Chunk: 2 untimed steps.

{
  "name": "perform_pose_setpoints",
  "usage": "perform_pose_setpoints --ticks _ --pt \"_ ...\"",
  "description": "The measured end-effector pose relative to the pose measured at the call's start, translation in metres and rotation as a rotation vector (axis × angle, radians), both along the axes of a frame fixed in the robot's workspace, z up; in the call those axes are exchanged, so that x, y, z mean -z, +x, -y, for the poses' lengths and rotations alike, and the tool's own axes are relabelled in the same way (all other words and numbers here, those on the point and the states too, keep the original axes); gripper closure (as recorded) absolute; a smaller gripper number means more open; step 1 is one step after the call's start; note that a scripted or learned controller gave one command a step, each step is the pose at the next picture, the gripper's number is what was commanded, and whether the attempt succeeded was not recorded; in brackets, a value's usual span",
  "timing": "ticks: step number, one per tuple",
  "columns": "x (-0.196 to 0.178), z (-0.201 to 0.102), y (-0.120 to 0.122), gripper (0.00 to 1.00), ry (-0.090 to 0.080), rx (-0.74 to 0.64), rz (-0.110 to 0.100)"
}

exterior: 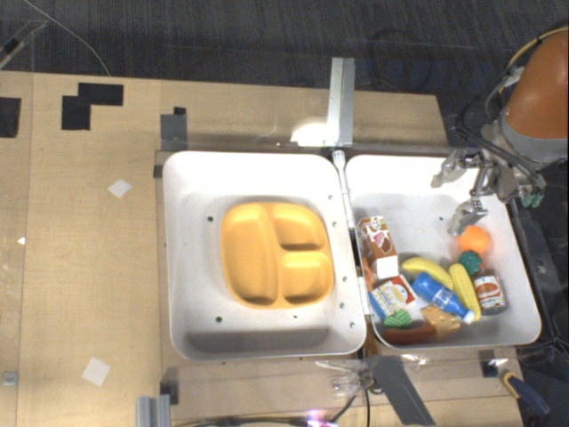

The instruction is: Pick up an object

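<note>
Currently approaching: my gripper (468, 205) hangs just above the orange (475, 239) in the right bin (404, 181), grip state indiscernible. Next: descend squarely, clear of corn (465, 290).

The surface (80, 265) at the frame's left looks like pale wood, matt with a faint grain. Both bins, the left bin (182, 265) and the right bin (400, 194), seem smooth white plastic with a soft sheen. The yellow tray (271, 252) reads as glossy moulded plastic. An upright post (341, 100) at upper centre looks like brushed metal. The gripper (476, 198) shows bare shiny metal; the toy food (431, 287) looks like glossy plastic.
</note>
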State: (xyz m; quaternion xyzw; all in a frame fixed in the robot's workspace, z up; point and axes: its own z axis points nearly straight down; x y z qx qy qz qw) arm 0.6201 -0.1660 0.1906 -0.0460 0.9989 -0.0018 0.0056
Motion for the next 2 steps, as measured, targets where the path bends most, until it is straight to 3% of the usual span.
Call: perform_pose_setpoints --ticks 1,2 --pt "0.058 -0.026 0.006 0.00 0.006 0.231 -0.004" --pt "0.101 -0.039 -0.031 0.00 0.005 0.272 0.004"
